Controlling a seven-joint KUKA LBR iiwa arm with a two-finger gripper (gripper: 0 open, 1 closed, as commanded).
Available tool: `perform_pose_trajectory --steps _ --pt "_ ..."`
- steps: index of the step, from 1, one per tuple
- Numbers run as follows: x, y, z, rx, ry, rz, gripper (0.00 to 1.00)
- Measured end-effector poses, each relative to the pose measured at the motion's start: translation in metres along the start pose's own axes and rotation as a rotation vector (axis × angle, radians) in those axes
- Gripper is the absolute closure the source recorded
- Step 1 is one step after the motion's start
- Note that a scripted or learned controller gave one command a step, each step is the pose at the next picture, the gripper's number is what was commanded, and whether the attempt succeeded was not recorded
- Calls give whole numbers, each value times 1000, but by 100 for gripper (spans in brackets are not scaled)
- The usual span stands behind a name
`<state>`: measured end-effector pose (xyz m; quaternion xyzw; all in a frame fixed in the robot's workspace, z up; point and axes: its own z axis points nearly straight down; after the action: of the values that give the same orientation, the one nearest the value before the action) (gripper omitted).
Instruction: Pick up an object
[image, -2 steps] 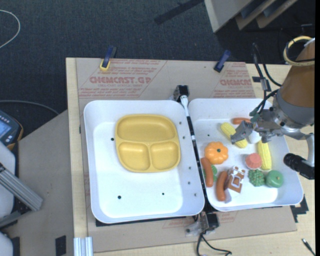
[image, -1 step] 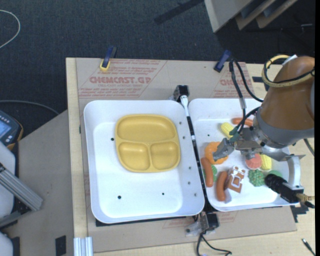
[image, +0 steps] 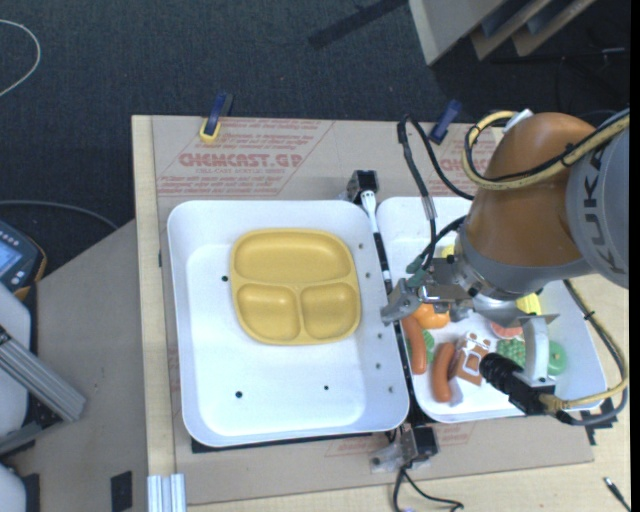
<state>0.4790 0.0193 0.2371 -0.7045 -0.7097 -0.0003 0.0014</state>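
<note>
1. Dark carpet surrounds a bench topped with a brown cardboard sheet (image: 250, 155), on which two shallow white bins sit side by side.
2. Left bin (image: 195, 330): it holds one yellow three-compartment tray (image: 295, 283), lying flat toward the far side of the bin, and nothing else that I can make out.
3. Right bin (image: 400, 220): the objects to pick lie crowded at its near end. I count one orange carrot-like piece (image: 417, 345), one reddish sausage-like piece (image: 443, 372), one small orange rounded piece (image: 432, 316), one green item (image: 514, 351) and one small boxy piece (image: 470, 358). More may be hidden under the arm.
4. One arm (image: 525, 190) reaches in from the right, its orange band over the right bin. The gripper (image: 415, 296) hangs low at the left side of that bin, just above the small orange piece and the far end of the carrot-like piece.
5. Whether the claw is released or clenched cannot be told: its tips blur into the clutter, and no object is seen between them.
6. The step in hand looks like the descent onto one object. To do it well, centre the claw over a single piece, ideally the carrot-like one, across its narrow width, and keep away from the bin wall and neighbouring pieces so only one thing is caught.
</note>
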Motion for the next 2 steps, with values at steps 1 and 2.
perform_pose_trajectory --steps 1,2 --pt "-4 1 -10 -3 -2 7 100" --pt "65 2 -123 -16 3 -3 100"
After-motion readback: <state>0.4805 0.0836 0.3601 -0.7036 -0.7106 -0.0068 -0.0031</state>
